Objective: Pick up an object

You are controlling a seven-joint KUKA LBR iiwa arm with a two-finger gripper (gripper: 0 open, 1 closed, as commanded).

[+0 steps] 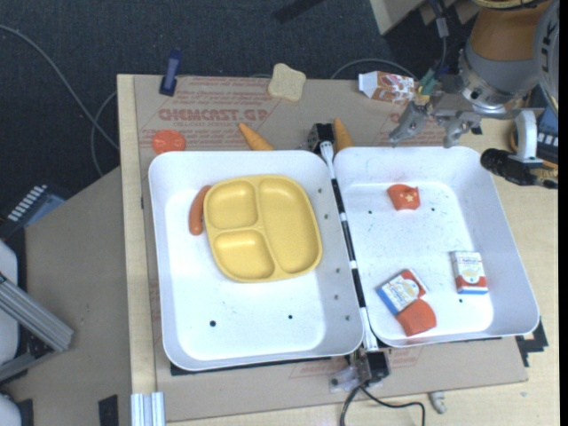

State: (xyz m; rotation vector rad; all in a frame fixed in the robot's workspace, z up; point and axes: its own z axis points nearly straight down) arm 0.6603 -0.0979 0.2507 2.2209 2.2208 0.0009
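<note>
Left bin (177, 309): yellow tray (264, 227), sausage (195, 211) beside it. Right bin (497, 193): red piece (404, 197), two cartons, nothing lifted. Gripper (432, 122) above far rim, fingers apart, empty; likely rim strike or miss on descent.

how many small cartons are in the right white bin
2. One blue-and-red small carton lies near the right white bin's front edge, touching a red piece; one white-and-red small carton lies toward its right side.

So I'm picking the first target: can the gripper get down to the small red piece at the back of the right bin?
Probably yes. The gripper hangs above the bin's back rim, the red piece lies alone on bare floor, nothing over it.
</note>
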